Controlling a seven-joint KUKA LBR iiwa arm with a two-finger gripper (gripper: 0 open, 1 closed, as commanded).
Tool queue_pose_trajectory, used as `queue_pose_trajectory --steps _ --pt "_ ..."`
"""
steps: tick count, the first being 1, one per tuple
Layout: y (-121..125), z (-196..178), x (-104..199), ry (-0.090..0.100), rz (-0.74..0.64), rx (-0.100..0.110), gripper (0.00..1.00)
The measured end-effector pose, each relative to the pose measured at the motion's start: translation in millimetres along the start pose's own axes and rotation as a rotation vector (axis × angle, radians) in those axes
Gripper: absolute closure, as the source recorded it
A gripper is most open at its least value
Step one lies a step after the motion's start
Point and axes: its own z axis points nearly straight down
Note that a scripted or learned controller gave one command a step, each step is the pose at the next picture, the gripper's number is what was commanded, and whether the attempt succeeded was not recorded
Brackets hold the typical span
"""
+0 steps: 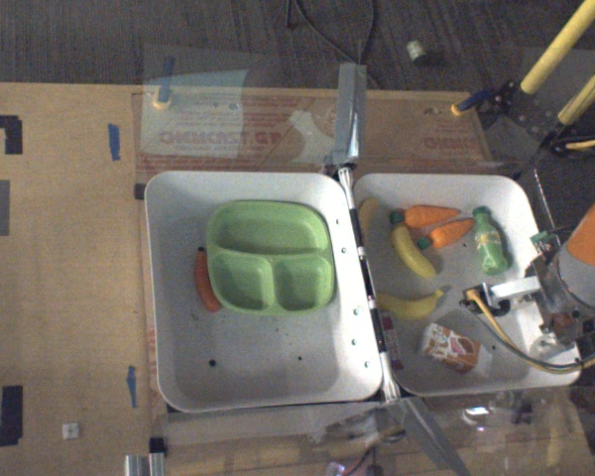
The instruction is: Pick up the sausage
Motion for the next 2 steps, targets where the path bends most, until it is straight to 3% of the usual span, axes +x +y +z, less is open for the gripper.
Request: queue_pose_trajectory --steps 2 --pt "0.0 0.0 0.0 0.0 0.0 0.0 0.0"
